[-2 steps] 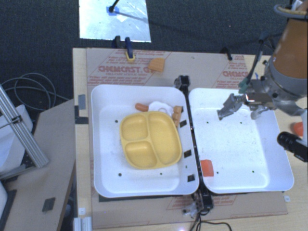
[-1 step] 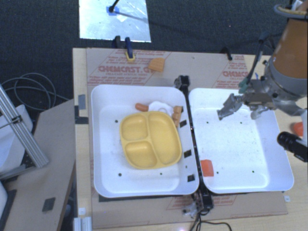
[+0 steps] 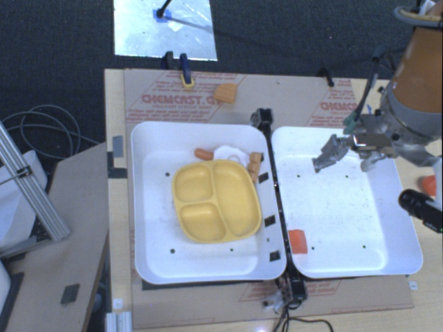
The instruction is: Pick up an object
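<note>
The gripper (image 3: 331, 156) hangs over the right bin (image 3: 360, 206) with nothing between its spread fingers, so I'd say it must first descend on 1 object, perhaps the orange block (image 3: 297, 241) at that bin's near-left corner.

A robotics lab: white bins (image 3: 208, 268) on a cardboard-topped bench (image 3: 291, 92), loose cables (image 3: 41, 126)

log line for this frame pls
gripper: over right bin, nothing held | orange block: right bin, near-left corner | yellow tray: left bin
</note>
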